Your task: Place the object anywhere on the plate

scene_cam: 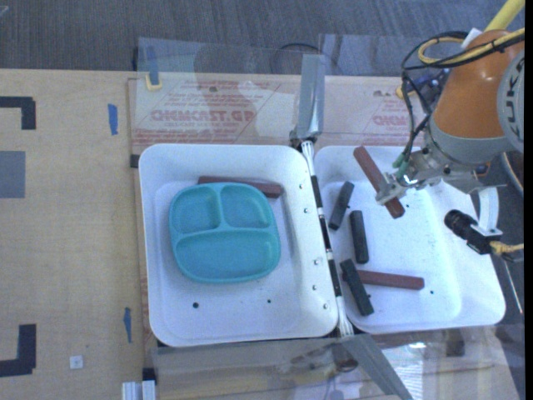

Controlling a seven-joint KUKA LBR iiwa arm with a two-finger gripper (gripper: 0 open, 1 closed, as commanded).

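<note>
- I saw the gripper (391, 188) over the right bin (466, 307), near its far edge; I couldn't tell its finger state.
- A long reddish-brown stick (376, 179) lay slantwise beneath it, near the far-left corner.
- The teal plate (223, 232), three-sectioned, sat mid left bin (166, 307).
- Both bins rested on a pale wooden bench (67, 248); grey floor (208, 7) lay beyond.

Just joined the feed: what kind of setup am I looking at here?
Probably a lab pick-and-place test bench: two white bins, the left bin holding a teal plate, the right bin strewn with dark sticks, blue tape marks on the board.
</note>
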